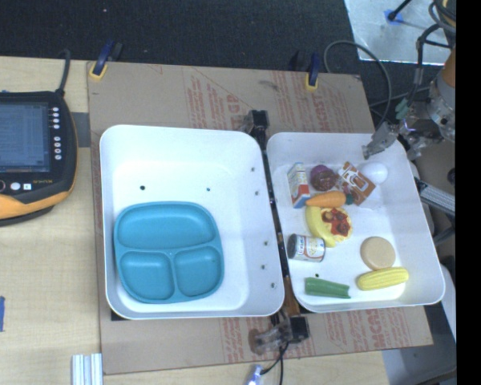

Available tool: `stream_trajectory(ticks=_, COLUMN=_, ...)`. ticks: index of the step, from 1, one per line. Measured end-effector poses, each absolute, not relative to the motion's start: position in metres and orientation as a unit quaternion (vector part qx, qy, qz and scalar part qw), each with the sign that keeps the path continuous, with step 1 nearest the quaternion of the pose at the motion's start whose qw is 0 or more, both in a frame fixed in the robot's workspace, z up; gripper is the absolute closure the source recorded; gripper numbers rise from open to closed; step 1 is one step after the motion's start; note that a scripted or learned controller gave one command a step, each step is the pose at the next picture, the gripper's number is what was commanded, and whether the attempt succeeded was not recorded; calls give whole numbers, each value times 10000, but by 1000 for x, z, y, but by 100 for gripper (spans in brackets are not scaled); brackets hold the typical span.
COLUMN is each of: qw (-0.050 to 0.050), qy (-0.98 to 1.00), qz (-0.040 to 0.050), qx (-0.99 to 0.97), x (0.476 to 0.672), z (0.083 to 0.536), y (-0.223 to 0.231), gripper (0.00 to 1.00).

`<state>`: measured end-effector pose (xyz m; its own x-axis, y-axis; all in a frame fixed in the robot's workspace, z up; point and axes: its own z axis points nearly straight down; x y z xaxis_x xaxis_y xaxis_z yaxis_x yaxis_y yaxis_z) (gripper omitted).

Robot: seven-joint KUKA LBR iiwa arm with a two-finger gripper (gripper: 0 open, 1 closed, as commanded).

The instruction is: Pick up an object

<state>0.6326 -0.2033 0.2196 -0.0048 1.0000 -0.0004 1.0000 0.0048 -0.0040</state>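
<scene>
sitting side by side on the bench are two shallow white bins, the left bin (184,147) and the right bin (417,223), touching along their inner walls. lying in the left bin, toward its near left corner, is a blue divided tray (168,251). resting in the right bin is a cluster of toy foods: a small carton (298,184) by the far left part, a dark purple piece (324,176) just beside it, a patterned box (357,183) next to that, and a white egg (375,172) near the far right corner. lying below them is an orange carrot (330,200), touching a yellow banana with a red piece on it (330,224). sitting against the left wall is a small can (307,248). resting toward the near edge are a green vegetable (327,288), a yellow corn cob (382,279) and a tan round biscuit (377,252).

hanging over the far right corner of the right bin is the gripper (382,141), just beside the egg; whether anything is sitting between its jaws, or how wide they are standing, is something i cannot tell from this slant.

lying at the bench's left edge is a black and orange control pendant (24,155).
</scene>
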Motion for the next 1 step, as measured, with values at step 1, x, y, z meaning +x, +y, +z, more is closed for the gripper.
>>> stream_trajectory(ticks=1, qw=21, qy=-7093, qz=22, qx=-7049, x=656, z=154, y=-146, gripper=0)
